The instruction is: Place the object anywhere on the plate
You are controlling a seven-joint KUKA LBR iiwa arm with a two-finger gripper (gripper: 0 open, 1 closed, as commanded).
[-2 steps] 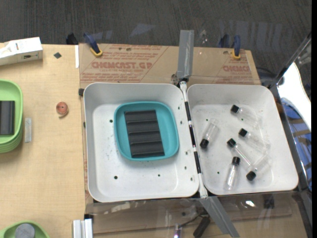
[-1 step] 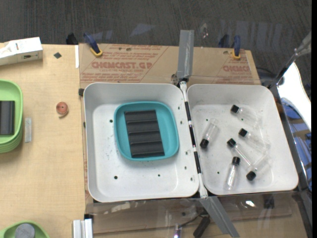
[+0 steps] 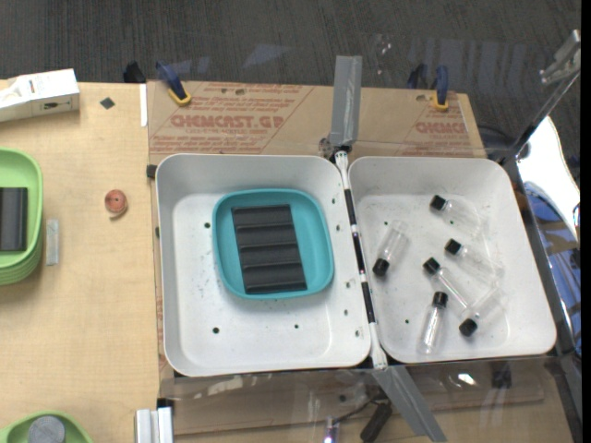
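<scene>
A square teal plastic plate (image 3: 273, 244) with a black ridged insert (image 3: 268, 248) sits in the left white bin (image 3: 185, 321); clear black-capped vials (image 3: 434, 319) lie scattered in the right white bin (image 3: 517, 340).

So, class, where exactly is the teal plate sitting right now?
The teal plate lies in the left white bin, near its middle and toward the back, with a black ridged insert on it. The clear vials are in the right bin.

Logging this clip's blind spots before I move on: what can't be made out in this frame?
- Clear vials in the right bin, camera view: transparent bodies blend into the white floor, so an exact count is unsure; the black caps are what show.
- Dark ribbed insert on the teal plate: too dark to identify.
- Green tray: cut off by the left edge.
</scene>
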